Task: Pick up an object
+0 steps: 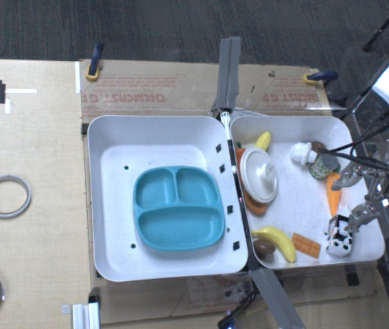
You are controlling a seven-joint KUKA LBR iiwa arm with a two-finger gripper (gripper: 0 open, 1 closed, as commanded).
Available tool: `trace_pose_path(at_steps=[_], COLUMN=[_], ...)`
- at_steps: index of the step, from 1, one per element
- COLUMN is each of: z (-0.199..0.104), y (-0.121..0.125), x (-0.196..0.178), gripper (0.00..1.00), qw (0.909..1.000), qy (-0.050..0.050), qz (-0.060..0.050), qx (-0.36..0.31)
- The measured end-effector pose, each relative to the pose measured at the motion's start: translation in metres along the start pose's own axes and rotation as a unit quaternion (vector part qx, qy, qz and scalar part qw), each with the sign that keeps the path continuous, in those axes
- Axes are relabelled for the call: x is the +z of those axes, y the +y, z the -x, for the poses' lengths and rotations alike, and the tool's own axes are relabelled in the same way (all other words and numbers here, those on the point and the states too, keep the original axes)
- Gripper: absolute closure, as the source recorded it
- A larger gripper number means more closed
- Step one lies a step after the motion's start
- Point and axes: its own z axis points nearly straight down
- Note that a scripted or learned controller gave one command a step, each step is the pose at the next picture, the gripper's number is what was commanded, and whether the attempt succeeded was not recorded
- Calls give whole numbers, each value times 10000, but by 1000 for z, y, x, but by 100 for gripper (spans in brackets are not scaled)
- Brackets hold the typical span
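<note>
Hovering at the right-hand shallow white bin's [297, 132] edge, the metal pincer [356, 197] seems open and empty, poised above the slim orange carrot [333, 194].

Bright even light, soft shadows, sharp

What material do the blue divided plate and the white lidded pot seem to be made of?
The blue divided plate looks like matte moulded plastic: even colour, soft rounded ridges. The white lidded pot looks like glossy plastic or glazed ceramic, given its bright highlights; the view leaves it open.
</note>
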Motion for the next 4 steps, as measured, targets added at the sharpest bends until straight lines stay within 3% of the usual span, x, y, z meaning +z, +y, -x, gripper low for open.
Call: trace_pose_path(at_steps=[1, 2, 3, 4], z=[46, 47, 47, 57], y=[-30, -28, -28, -11], x=[125, 118, 118, 126], gripper=[0, 100, 0, 0], qw=[9999, 10000, 10000, 9999], qy=[-15, -14, -14, -9], qz=[-6, -7, -4, -4], qx=[107, 85, 89, 135])
